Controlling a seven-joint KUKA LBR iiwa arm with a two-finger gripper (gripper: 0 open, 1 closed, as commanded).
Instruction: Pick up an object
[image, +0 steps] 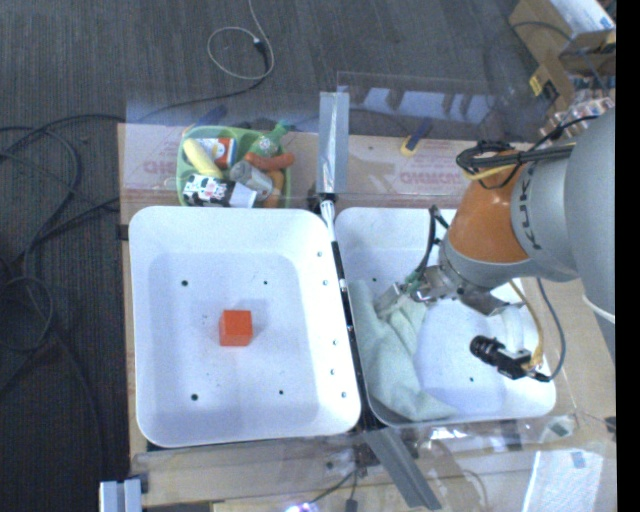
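An orange-red cube lies near the middle of the left white bin. A pale, crumpled cloth fills the left and front part of the right bin. The grey arm with its orange band reaches in from the right. Its gripper is low over the right bin, at the cloth's upper edge. A black cable fitting hangs below the wrist over the bin floor.
A green basket with several small toys stands behind the left bin. A metal post rises between the bins at the back. Cables lie on the dark floor at left. A yellow and blue tool rests behind the right bin.
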